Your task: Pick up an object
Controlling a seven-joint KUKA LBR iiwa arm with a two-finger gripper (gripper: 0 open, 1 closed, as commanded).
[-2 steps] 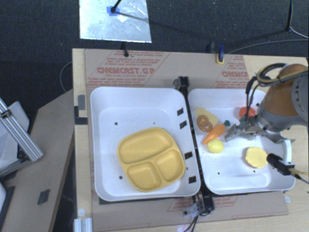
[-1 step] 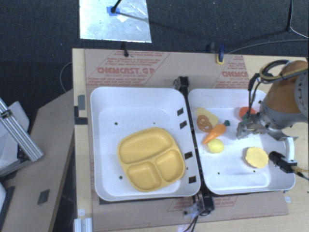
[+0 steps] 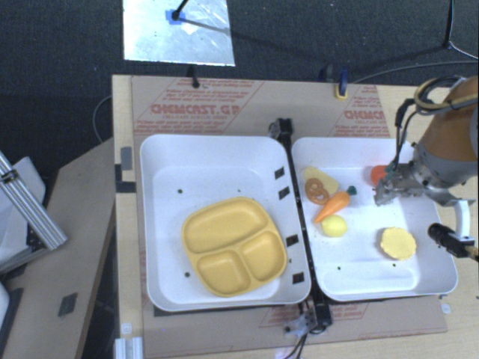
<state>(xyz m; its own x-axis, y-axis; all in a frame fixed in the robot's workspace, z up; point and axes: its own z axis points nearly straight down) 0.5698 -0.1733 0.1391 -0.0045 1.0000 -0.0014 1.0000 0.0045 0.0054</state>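
The pincer [image 3: 389, 189] hangs over the right bin [image 3: 359, 283], close to its far right edge; whether it is spread or pressed together cannot be told from this slant. Its grey metal body sits below the arm's [image 3: 453, 137] orange band, which enters over the bin's right wall.

Just beside the pincer, toward the bin's far edge, a small red-orange object [image 3: 378, 173] shows partly behind the metal; its full shape is hidden, and it is unclear whether the pincer touches it.

Toward the bin's near right corner lies a pale yellow, round, flat-looking piece [image 3: 397, 243] with an uneven rim, well apart from the pincer.

Along the bin's left wall a cluster gathers: a brown pretzel [image 3: 316, 191] on a yellowish slice [image 3: 323, 178], an orange carrot [image 3: 332, 206] lying at a slant with its green end toward the bin's middle, and a bright yellow lemon-like ball [image 3: 334, 226] just beside the carrot's tip.

The left bin [image 3: 172, 163] carries a yellow three-compartment tray [image 3: 234, 245], set toward its near edge and turned at an angle.
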